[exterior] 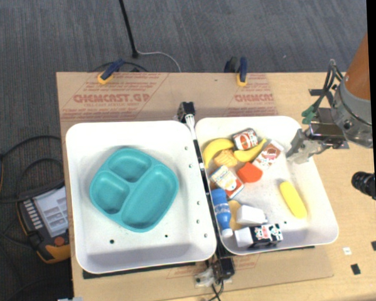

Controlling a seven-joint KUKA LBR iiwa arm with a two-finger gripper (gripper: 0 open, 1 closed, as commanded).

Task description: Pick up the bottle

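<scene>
Two shallow white bins sit side by side on a brown board. The left bin (pixel 86 246), the one far from the claw, carries a teal divided plate (pixel 134 188) with three compartments. The right bin (pixel 317 225) holds a jumble of small things, and the claw (pixel 299 148) hovers over its upper right rim, with nothing between its fingers; whether they stand apart or together cannot be told from this angle.

The bottle (pixel 221 209), clear with a blue label and a white cap, lies on its side against the bin's left wall, well away from the claw, across the bin and lower in the frame. Nearer the claw, just to its left, is a small red and white packet (pixel 271 152), and below the claw lies a yellow corn-like piece (pixel 293 198). A banana (pixel 220 147) and a red and white can (pixel 245 139) lie toward the bin's far upper left; an orange-red block (pixel 250 172) and a small carton (pixel 225 179) sit between them and the bottle. A white box (pixel 250 214) and a black and white carton (pixel 261 235) lie at the bin's lower edge.

Red print on the board reads "CHEMCAST GP" (pixel 112 98), seen mirrored or upside down; labels on the small goods are too small to read.

Two clamps, one at (pixel 110 71) and one at (pixel 240 70), grip the board's far edge. Grey carpet (pixel 231 18) lies beyond, with a handheld pendant (pixel 45 214) to the left.
</scene>
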